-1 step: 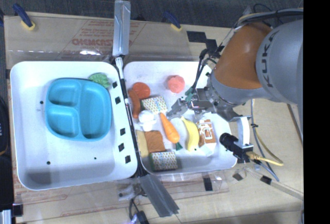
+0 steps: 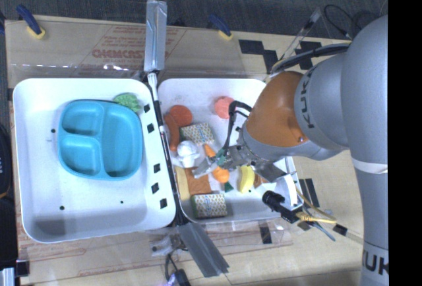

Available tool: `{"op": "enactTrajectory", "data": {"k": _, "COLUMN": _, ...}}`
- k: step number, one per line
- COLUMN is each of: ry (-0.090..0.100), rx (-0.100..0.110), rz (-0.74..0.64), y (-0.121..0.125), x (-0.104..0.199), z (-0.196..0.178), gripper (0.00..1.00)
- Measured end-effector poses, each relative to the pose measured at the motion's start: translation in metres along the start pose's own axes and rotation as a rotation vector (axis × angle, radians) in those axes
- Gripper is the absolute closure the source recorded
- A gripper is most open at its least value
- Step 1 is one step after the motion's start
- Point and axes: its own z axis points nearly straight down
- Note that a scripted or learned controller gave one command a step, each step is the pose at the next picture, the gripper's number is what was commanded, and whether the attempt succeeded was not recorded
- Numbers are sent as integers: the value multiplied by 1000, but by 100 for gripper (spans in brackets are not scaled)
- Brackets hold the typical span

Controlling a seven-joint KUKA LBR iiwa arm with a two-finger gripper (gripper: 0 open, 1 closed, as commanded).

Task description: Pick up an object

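Hand (image 2: 221, 161) low in right bin (image 2: 198, 88) (among crowded toy food)

Your light is even, overhead, moderately bright. White bins (image 2: 26, 146) read clean, near blown-out at the rims. Soft shadow sits under the arm (image 2: 316, 113) over the right bin. Slight softness throughout; small items blur together. Dark floor at top loses detail.
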Motion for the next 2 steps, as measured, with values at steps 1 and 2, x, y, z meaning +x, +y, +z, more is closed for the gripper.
{"op": "enactTrajectory", "data": {"k": 1, "ry": 0, "rx": 2, "rz": -4, "y": 0, "x": 0, "z": -9, "gripper": 100}}
{"op": "enactTrajectory", "data": {"k": 2, "ry": 1, "rx": 4, "rz": 121, "y": 94, "x": 26, "z": -98, "gripper": 100}}
